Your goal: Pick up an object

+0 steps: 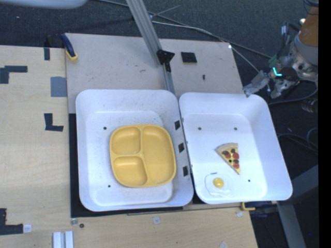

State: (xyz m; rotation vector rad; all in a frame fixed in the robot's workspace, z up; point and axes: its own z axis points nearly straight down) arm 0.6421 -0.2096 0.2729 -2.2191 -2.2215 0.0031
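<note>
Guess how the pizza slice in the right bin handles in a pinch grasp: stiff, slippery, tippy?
The pizza slice looks like a moulded toy, so probably stiff and light. It lies flat on the bin floor, so it likely slides rather than tips.

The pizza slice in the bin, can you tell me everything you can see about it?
The pizza slice looks like a small toy wedge: tan crust edge along the top, yellow cheese with red dots, tip pointing down and right. It lies flat on the floor of the right bin, near the middle. Nothing touches it; the fried egg lies apart, below and to its left.
</note>
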